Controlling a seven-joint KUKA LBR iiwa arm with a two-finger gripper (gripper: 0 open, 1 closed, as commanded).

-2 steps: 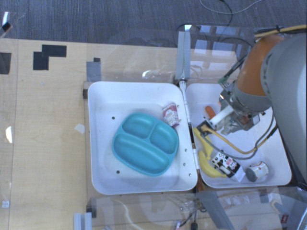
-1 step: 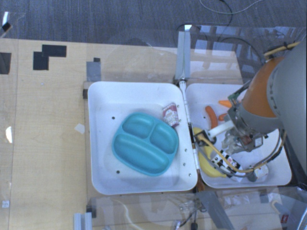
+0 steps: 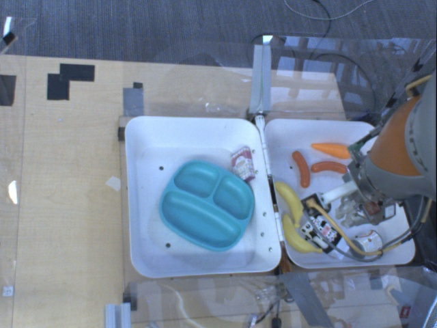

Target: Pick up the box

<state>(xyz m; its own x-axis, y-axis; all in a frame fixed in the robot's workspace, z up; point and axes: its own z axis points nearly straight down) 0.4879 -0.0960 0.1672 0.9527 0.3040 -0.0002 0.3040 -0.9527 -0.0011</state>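
Note:
A small red and white box (image 3: 242, 162) lies in the left bin (image 3: 140, 183), against its right wall and touching the upper right rim of a blue divided plate (image 3: 207, 204). My gripper (image 3: 352, 214) hangs low over the right bin (image 3: 287, 132), well to the right of the box and apart from it. The grey arm with its orange band (image 3: 394, 149) reaches in from the right and hides the bin's right side.
In the right bin lie a yellow banana (image 3: 292, 217) along the left wall, two reddish sausages (image 3: 301, 168) (image 3: 329, 167) and an orange carrot (image 3: 330, 149) at the back. The dividing wall (image 3: 268, 183) stands between gripper and box.

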